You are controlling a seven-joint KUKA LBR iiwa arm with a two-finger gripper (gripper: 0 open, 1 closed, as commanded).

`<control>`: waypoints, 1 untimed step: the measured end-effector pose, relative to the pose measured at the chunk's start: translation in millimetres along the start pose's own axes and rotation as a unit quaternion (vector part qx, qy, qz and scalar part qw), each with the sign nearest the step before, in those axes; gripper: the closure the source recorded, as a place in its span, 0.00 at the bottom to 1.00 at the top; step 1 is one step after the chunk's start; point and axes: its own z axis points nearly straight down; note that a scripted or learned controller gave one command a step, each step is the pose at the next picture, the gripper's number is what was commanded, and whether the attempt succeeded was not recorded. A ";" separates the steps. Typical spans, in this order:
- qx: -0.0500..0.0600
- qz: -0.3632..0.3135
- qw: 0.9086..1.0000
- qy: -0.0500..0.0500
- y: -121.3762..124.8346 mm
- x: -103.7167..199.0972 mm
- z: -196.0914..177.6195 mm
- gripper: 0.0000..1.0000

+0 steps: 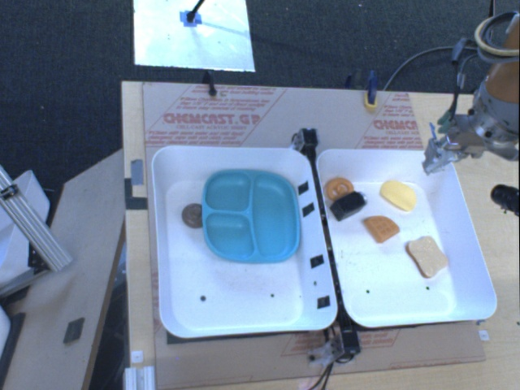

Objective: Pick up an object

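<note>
The right bin (455,299) holds several small items: a brown ring-shaped piece (340,188), a black block (348,206) touching it, a pale yellow piece (399,195), an orange-brown wedge (381,228) and a slice of toast (427,257). My gripper (436,156) hangs over the far right corner of this bin, up and to the right of the yellow piece. It is apart from every item, and nothing shows in it.
The left bin (175,299) holds a blue divided plate (249,216) with a small brown disc (192,215) at its left edge. A black clip strip (317,226) runs between the bins. Cables (406,63) trail behind the right bin.
</note>
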 end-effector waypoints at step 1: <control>0.001 0.000 1.000 0.001 -22.3 56.6 7.2 1.00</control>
